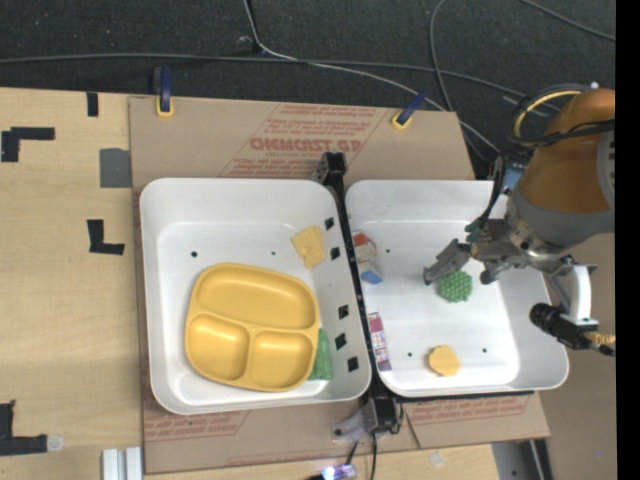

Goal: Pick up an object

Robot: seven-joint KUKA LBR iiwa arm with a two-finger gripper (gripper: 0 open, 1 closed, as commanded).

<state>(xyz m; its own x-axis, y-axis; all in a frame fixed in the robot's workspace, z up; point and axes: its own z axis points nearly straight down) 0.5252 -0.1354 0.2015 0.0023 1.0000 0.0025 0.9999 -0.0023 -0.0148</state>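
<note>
My gripper [467, 270] hangs over the middle of the right bin [500, 363]. It is open, with one dark finger [441, 266] spread to the left and the other [492, 272] to the right. A green bumpy ball [456, 287] lies on the bin floor just below the gap, and the fingers do not clasp it. An orange round piece [443, 360] rests near the bin's front wall. By the left wall lie a small white carton with red and blue marks [366, 259] and a pink-purple packet [377, 338].
The left bin [165, 268] holds a yellow divided plate [252, 326], a pale yellow wedge [308, 246] and a green item [322, 356] against the plate's right edge. A black divider [345, 268] runs between the bins. Cables cross the dark back.
</note>
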